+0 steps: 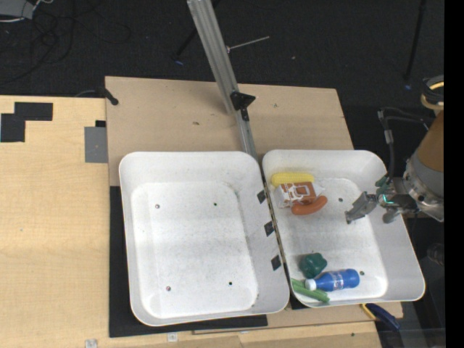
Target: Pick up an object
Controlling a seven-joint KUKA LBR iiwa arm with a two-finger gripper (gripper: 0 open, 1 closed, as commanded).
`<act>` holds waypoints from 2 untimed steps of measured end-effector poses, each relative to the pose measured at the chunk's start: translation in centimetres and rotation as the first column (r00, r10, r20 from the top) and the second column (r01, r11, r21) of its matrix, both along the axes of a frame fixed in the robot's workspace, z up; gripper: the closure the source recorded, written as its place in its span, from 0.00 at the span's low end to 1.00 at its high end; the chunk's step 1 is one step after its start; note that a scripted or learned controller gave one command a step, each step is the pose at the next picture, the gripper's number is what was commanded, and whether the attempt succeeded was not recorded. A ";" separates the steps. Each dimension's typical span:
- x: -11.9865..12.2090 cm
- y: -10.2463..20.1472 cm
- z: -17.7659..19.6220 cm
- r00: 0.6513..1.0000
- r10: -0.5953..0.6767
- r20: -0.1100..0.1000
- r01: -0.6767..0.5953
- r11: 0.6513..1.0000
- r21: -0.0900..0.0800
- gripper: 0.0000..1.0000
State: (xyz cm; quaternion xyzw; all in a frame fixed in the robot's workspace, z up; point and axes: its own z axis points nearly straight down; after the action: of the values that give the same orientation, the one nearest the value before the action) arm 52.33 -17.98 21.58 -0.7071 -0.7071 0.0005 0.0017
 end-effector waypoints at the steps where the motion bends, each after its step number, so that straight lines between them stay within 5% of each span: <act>1: 0.0 -0.1 0.0 1.000 -0.002 0.000 0.002 1.000 0.000 0.00; 2: 0.0 0.2 -6.4 1.000 -0.001 -0.006 0.001 1.000 0.001 0.00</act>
State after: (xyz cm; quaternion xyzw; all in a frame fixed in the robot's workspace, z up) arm 52.30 -17.73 15.15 -0.7073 -0.7069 0.0021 0.0042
